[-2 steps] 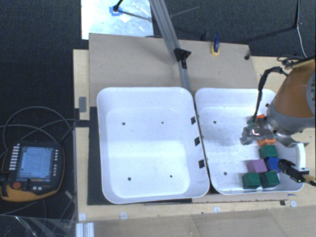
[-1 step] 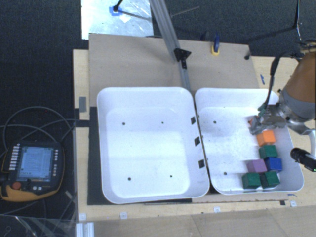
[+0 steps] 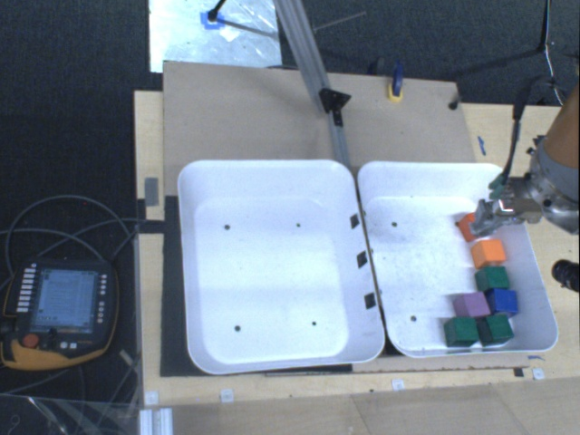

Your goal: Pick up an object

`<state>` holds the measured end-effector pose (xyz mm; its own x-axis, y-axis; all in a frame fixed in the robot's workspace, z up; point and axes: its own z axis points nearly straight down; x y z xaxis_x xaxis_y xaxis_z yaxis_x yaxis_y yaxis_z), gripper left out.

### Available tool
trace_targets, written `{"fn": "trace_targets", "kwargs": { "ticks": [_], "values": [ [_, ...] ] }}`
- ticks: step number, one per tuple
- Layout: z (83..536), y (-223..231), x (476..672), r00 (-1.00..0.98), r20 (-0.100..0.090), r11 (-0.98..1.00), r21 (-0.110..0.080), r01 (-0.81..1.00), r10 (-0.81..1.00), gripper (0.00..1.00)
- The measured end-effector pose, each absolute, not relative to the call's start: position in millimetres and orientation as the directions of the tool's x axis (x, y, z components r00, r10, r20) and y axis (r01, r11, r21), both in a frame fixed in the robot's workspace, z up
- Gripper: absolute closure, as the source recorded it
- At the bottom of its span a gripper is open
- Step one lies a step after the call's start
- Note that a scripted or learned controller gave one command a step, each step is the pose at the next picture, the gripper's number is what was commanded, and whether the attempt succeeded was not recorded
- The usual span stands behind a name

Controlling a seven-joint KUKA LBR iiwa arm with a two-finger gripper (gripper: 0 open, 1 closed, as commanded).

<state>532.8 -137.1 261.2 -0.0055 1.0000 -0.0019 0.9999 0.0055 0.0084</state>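
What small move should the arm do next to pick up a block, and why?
Probably lower a little onto the red-orange block. The gripper sits right at that block by the right bin's far side, and no block shows between its fingers. The other blocks lie nearer, toward the front corner.

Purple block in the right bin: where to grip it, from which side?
Judging by this view, come straight down on the purple cube-shaped block and pinch its left and far faces' free edges: a blue block touches its right, a green block its near side.
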Motion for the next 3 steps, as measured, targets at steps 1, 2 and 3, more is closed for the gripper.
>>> {"fn": "trace_targets", "kwargs": {
  "ticks": [1, 2, 3],
  "values": [
    [263.8, -87.8, 534.1, -0.01, 0.002, 0.01, 0.004, 1.0, 1.0, 1.0],
    [265.8, -34.9, 544.5, -0.011, 0.002, 0.011, 0.003, 1.0, 1.0, 1.0],
    [257.0, 13.0, 558.6, -0.01, 0.001, 0.01, 0.002, 1.0, 1.0, 1.0]
  ]
}}
